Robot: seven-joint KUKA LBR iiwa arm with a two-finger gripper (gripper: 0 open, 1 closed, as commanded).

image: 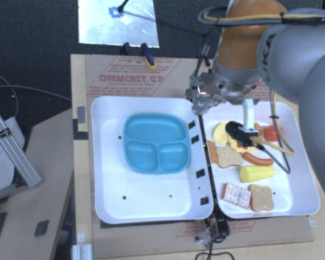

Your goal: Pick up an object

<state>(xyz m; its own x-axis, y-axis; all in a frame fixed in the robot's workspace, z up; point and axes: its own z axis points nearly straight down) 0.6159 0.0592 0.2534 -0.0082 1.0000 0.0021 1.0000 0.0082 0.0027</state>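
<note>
Gripper [201, 102] held above wall between bins; its state cannot be told. Bread slice [229, 156] seen toward view's right, nearer camera, in right bin [303, 199].

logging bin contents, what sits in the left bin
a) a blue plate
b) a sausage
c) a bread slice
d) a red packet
a: the blue plate lies in the left bin, while the sausage, bread slice and red packet are all in the right bin.
</note>
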